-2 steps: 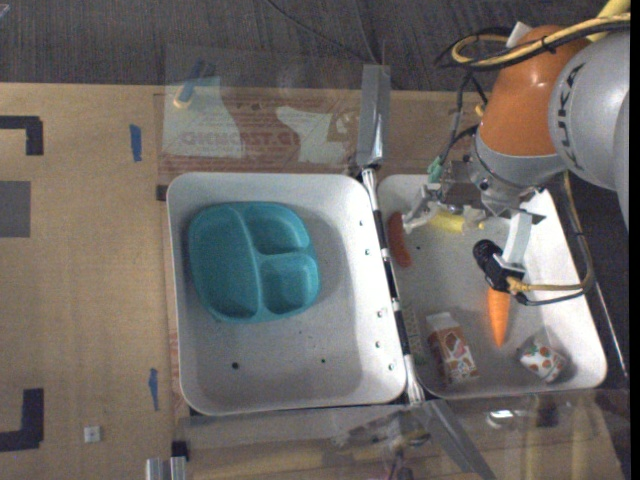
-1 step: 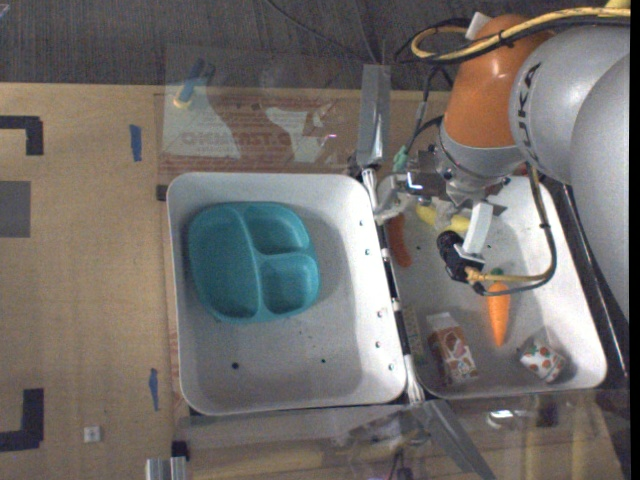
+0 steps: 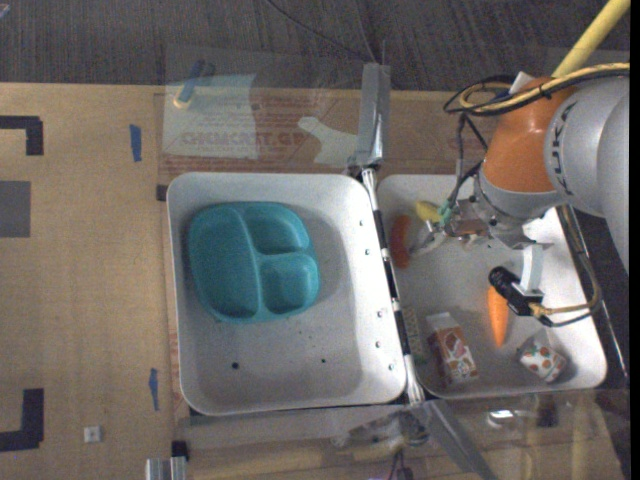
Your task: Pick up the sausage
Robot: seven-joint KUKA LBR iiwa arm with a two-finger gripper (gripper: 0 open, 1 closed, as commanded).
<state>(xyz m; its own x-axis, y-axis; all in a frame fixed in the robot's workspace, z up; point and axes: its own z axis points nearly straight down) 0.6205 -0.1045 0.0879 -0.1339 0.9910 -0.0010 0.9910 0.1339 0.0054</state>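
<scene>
End effector [image 3: 440, 230] near sausage [image 3: 400, 241] (just left).

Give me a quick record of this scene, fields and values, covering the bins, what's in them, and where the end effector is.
left bin: teal divided plate
right bin: reddish sausage by the left wall, orange carrot, small carton, patterned block, yellow item
end effector: above the right bin's upper part, right of the sausage
sausage status: lying in the bin, not lifted
</scene>
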